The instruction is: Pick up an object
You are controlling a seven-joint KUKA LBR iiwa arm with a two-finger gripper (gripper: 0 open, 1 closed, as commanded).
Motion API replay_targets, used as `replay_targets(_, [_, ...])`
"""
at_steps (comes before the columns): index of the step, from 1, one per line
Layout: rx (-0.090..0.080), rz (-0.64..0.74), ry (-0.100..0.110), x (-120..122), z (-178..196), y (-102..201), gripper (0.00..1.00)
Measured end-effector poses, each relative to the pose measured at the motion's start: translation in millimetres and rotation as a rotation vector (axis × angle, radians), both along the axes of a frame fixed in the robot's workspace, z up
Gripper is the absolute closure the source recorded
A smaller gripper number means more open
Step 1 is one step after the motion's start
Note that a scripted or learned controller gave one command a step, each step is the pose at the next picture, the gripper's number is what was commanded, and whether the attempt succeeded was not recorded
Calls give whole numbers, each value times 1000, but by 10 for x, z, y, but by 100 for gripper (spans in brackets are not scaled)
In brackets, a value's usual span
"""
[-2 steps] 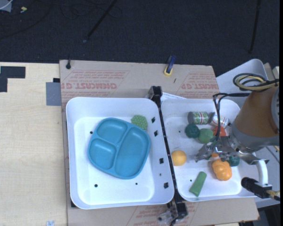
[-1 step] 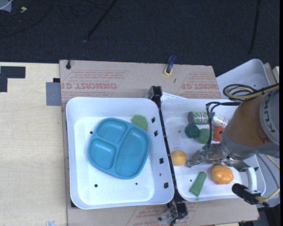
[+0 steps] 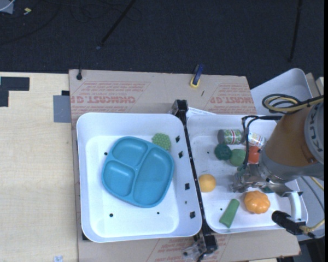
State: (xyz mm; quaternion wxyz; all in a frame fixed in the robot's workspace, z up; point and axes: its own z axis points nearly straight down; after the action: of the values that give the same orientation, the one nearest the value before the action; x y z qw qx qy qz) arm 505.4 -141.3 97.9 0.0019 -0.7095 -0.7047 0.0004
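The arm (image 3: 295, 143) enters from the right of the view and reaches down into the right bin (image 3: 208, 212). Its gripper (image 3: 246, 180) sits low over the bin floor, toward the middle of that bin. How the claw stands cannot be told from this angle: the metal parts are small and dark against the wrist, and nothing can be seen held in it.

Objects relative to the claw:
- An orange pumpkin-shaped item (image 3: 256, 201) lies just beside the claw, on the near side and slightly right. Contact cannot be confirmed.
- A green block (image 3: 229, 213) lies near the claw on the near left, tilted, close to the bin's front wall.
- A yellow ball (image 3: 206, 183) lies to the claw's left, level with it, near the divider between the bins.
- A dark green round item (image 3: 223, 152) and a paler green item (image 3: 238, 157) lie beyond the claw, touching or nearly touching each other.
- A small can (image 3: 230, 136) lies on its side further beyond, toward the back of the bin.
- An orange-red item (image 3: 253, 154) stands just behind the claw, partly hidden by the wrist.

The left bin (image 3: 93, 222) lies well to the claw's left. It holds a blue divided plate (image 3: 138, 171) and a green textured item (image 3: 162, 141) at the plate's far edge.
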Motion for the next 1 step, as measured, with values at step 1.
replay_targets(1, [-2,7,-5,48,613,26,100])
